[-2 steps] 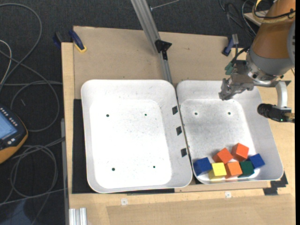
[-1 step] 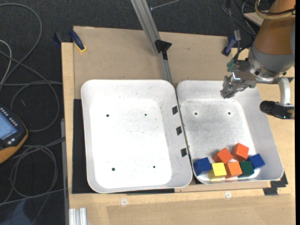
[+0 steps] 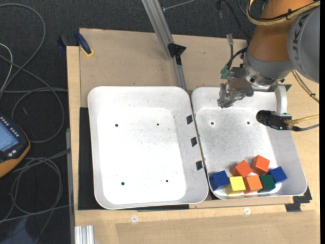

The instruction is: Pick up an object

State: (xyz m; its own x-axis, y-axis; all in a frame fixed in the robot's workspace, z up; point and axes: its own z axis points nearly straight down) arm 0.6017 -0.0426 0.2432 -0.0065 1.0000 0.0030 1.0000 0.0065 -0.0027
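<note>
In the camera view the gripper point(image 3: 228, 99) hangs over the far end of the right bin point(image 3: 226, 131), above bare white floor, and nothing shows between its tips; whether it is spread or closed I cannot tell at this size. The things to pick lie well apart from it, huddled in the near corner of that same bin: a blue cube point(image 3: 219, 179), a yellow cube point(image 3: 237, 184), three orange cubes, one at the cluster's back point(image 3: 242, 168), one to its right point(image 3: 262, 162) and one in front point(image 3: 253, 183), a green cube point(image 3: 267, 181) and a second blue cube point(image 3: 278, 174) against the bin's right wall. The likely trouble is the crowding; the cubes touch or nearly touch, so a descent there may land on top of a neighbour, or wedge two at once, or shove the lot against the sloped wall; the cubes nearest the rim leave little room on the wall side. The left bin point(image 3: 101, 136), beside the right bin, shows speckled white floor with a few dark dots; both rest on a pale wooden bench point(image 3: 127, 50); a metal strut point(image 3: 160, 24) slants over the bench beyond the bins, and cables point(image 3: 25, 151) and a handheld pendant point(image 3: 10, 141) lie on dark floor left of it.
</note>
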